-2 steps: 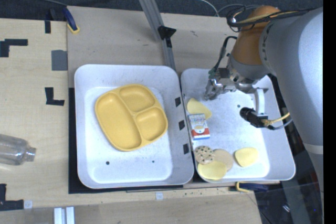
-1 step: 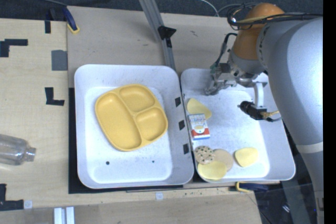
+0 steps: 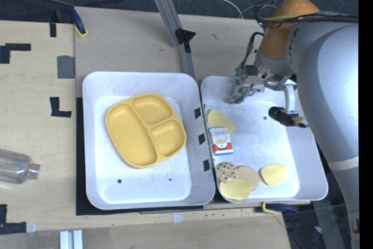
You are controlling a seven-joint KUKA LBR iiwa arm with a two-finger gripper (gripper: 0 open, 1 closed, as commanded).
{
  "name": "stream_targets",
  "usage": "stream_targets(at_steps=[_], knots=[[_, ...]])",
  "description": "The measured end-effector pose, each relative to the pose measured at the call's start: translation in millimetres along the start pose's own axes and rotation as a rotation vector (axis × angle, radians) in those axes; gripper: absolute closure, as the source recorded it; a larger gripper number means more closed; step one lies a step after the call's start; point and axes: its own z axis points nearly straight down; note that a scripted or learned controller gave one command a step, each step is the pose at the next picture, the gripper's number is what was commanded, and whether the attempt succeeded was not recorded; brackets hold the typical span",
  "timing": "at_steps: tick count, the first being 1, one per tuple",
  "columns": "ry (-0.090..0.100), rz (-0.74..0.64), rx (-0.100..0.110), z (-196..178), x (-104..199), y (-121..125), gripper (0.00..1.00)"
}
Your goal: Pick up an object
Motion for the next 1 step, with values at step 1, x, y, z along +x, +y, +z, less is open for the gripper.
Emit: stream_targets(at_steps=[1], knots=[[0.026,-0.003,0.008,2.0,-67.0,-0.1,1.0]])
